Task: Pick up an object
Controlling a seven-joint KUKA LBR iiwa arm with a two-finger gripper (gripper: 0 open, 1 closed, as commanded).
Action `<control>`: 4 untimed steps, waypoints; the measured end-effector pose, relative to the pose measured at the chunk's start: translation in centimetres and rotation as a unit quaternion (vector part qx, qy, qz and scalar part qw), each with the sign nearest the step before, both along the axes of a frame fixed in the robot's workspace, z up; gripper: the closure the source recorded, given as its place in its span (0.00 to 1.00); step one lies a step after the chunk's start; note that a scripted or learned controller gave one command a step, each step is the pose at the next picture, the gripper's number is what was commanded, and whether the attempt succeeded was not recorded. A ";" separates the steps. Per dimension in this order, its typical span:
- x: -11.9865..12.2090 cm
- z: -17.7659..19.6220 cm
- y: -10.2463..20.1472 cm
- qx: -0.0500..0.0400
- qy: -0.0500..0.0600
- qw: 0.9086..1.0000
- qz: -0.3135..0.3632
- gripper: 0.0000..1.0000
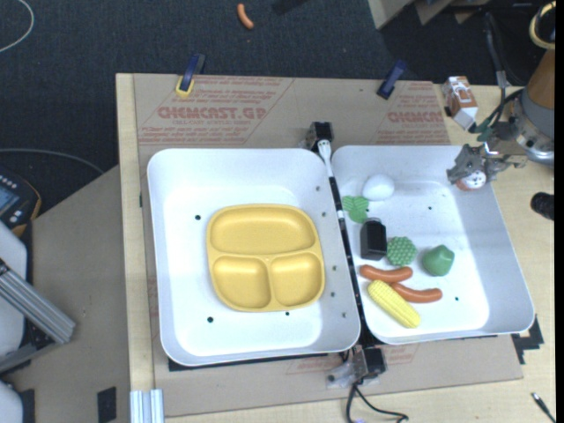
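Note:
The right bin [493,236] holds a white egg-shaped object [379,187], a green leafy piece [356,208], a black block [374,238], a green broccoli-like piece [401,251], a green round object [438,259], two orange-red sausages [387,273] [418,294] and a yellow corn cob [393,304]. My gripper [469,171] hangs at the right bin's far right corner, apart from all these objects, and I see nothing between its fingers.
The left bin [176,236] carries a yellow three-compartment plate [264,256]. Clamps [187,76] [390,79] sit on the bench's far edge. A small box [459,97] stands near the arm. A black divider bar [337,210] runs between the bins.

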State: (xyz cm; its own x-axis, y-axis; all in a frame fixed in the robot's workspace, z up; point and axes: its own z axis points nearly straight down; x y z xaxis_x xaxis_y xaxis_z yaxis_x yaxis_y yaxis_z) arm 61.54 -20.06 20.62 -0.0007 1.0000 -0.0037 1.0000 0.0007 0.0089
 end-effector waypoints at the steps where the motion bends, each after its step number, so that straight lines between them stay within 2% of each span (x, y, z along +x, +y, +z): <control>1: 0.1 2.1 0.0 0.001 0.002 1.000 0.000 1.00; 2: -0.6 1.2 5.7 0.003 0.006 1.000 0.002 1.00; 3: -0.8 2.5 11.3 0.003 0.005 1.000 0.003 1.00; 4: -2.1 2.3 16.8 0.003 0.006 1.000 0.003 1.00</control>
State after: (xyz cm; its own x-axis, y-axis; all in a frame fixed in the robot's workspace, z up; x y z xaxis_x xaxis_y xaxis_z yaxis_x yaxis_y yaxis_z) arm 59.43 -3.30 22.89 -0.0059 1.0000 0.0029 1.0000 0.0059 -0.0033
